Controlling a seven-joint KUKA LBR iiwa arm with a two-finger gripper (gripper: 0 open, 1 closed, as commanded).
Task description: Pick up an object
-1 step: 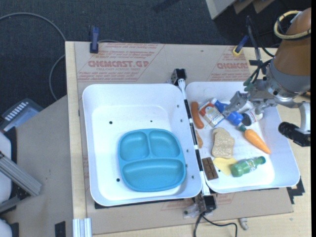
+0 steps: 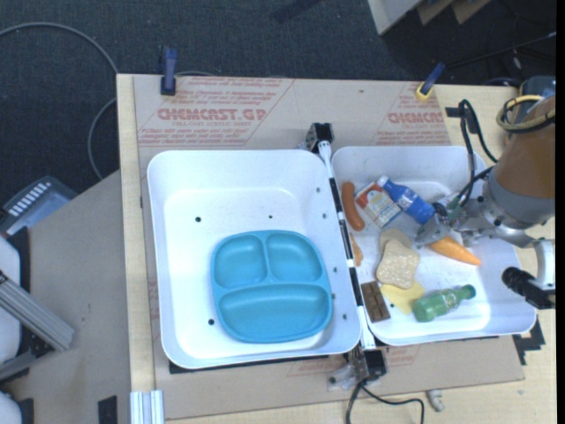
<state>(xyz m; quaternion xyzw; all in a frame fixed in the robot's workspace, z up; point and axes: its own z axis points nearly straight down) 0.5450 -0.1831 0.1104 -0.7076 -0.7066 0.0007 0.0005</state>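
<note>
- I see the arm [image 2: 528,170] reaching in from the right of the frame, with the tool [image 2: 444,222] low inside the right bin [image 2: 503,325], at the centre right of the picture.
- The tool sits amid clutter: the blue bottle [image 2: 408,201] just to its upper left and the orange carrot [image 2: 455,251] just below it. I cannot tell how the tool is set, nor whether it grips anything.
- Other candidates in the right bin: a slice of bread [image 2: 397,264] at its centre, a green bottle [image 2: 442,302] towards the lower right, a sausage [image 2: 353,206] along its left wall, and a small red-and-white packet [image 2: 380,208] beside the blue bottle.
- The left bin [image 2: 177,201] carries a blue divided plate [image 2: 270,284], well apart from the tool.
- Judged step: approach or grasp attempt near the carrot and the blue bottle; no lift is evident.
- Next move calls for closing on one object alone, then a straight vertical lift. The neighbours lie close, so I expect a risk of nudging them or of pinching two at once.
- Both bins rest on the worktop [image 2: 221,113].
</note>
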